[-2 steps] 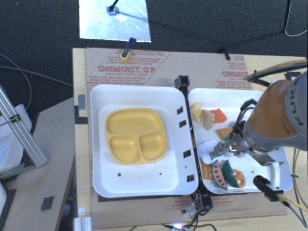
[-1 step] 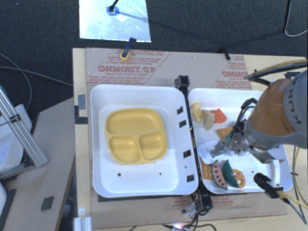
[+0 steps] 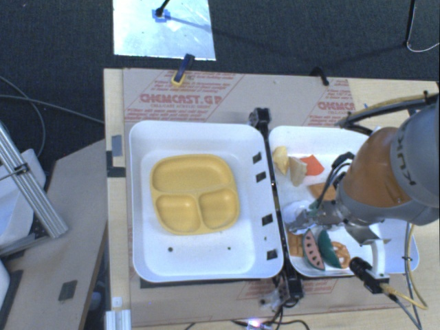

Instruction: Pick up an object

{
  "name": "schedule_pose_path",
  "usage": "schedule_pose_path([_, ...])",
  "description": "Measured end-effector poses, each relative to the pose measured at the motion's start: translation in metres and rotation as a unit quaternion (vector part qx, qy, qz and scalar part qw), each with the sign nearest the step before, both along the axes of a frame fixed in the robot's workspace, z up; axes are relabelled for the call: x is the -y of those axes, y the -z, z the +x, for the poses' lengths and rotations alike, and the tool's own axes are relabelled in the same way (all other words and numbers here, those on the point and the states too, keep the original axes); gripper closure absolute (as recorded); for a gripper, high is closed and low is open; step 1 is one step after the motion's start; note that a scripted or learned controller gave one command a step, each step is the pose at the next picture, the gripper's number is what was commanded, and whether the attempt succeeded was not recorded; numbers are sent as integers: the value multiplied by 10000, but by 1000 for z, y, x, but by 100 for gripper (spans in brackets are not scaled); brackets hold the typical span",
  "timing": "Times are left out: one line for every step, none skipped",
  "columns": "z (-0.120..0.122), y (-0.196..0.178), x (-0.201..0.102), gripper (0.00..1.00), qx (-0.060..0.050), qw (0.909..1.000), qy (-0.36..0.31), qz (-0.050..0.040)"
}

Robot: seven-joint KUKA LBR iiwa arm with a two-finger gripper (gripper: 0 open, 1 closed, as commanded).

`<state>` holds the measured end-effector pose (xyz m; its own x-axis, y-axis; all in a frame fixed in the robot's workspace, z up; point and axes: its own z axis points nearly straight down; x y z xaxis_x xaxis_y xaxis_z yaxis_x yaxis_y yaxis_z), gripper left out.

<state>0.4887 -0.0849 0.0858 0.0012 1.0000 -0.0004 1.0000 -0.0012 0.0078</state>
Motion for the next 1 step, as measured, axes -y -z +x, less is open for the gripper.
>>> schedule_pose_path([-1, -23, -2, 0, -23, 10000, -24, 1])
